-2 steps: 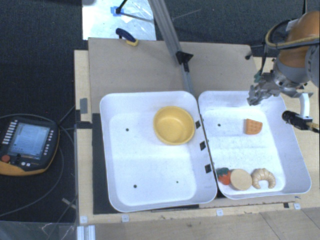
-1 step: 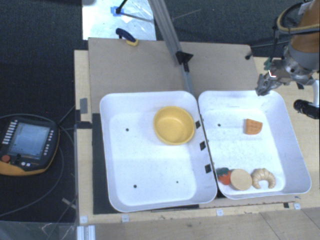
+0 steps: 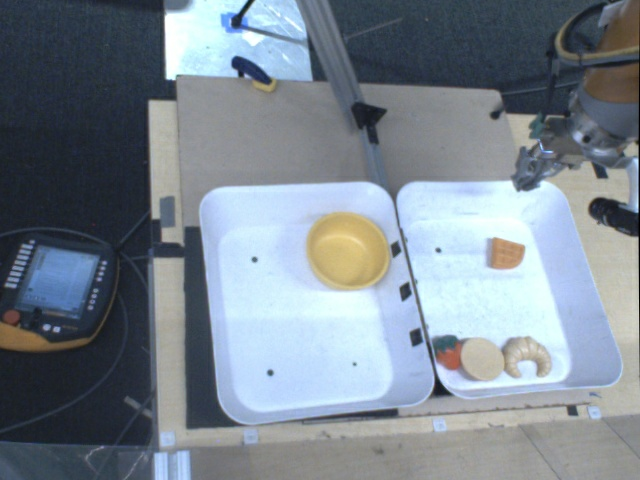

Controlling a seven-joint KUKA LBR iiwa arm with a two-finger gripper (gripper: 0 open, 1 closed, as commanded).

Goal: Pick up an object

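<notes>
Gripper (image 3: 527, 173) hangs above bin's (image 3: 575, 218) far rim, waffle (image 3: 506, 253) below it.

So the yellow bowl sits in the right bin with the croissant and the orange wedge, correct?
Not quite. The camera view shows the yellow bowl in the left bin, alone. The croissant and orange wedge are in the right bin, as you said.
</notes>
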